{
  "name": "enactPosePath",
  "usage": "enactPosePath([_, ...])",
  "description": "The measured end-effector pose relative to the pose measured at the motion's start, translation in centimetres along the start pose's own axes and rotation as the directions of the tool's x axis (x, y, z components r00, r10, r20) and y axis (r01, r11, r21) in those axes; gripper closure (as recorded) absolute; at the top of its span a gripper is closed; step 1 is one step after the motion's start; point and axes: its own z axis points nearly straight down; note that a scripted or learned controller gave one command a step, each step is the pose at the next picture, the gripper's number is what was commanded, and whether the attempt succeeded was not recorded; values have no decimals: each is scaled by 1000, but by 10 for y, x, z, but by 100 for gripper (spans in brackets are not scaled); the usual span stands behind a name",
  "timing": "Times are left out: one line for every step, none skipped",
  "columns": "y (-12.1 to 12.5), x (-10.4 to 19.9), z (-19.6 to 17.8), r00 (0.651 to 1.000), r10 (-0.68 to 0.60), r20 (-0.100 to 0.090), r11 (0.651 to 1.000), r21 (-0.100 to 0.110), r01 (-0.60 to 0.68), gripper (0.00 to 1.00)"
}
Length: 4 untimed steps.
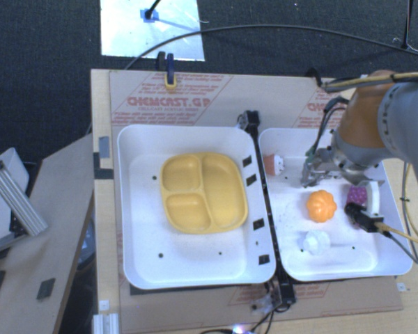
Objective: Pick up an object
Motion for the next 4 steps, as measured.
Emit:
enactPosePath([-2, 10, -52, 1000, -4, 0, 1000, -1, 4, 100])
enactPosePath([-6, 13, -114, 1000, -5, 1, 1000, -4, 5, 100])
enactPosePath([-1, 15, -178, 1000, -6, 1, 1000, -5, 6, 100])
enactPosePath([-25, 66, -172, 1000, -9, -2, 1000, 3, 9, 100])
